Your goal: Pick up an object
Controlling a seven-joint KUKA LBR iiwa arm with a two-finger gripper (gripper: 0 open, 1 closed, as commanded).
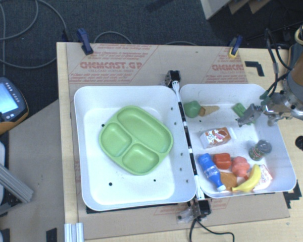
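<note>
The small green block (pixel 239 108) lies at the far side of the right bin (pixel 285 158), just left of the gripper (pixel 250 116); I cannot tell whether they touch. The gripper hangs low over that bin's far right part, and the view does not settle whether it is released or clenched; nothing is seen held in it.

Left of the block, near the bin's far left corner, is a round green piece (pixel 192 109) with a tan cone (pixel 210 110) at its right side. Nearer the middle lies a red-and-white packet (pixel 215 137). A grey round thing (pixel 260 149) sits toward the right wall. Along the near side are crowded a blue bottle (pixel 210 169), a red block (pixel 222 161), a pink-orange piece (pixel 240 165) and a yellow banana (pixel 249 180), the banana lying over a white packet (pixel 265 174).

The left bin (pixel 88 135) holds a pale green divided plate (pixel 136 139), set at a slant.

Both bins rest on a tan board (pixel 121 64) printed with red lettering, pinned at its far edge by two blue clamps (pixel 84 40). Beyond the board is dark carpet (pixel 116 6) with loose grey cables (pixel 20 19), and at the left edge a handheld unit with a lit screen (pixel 2 102).
</note>
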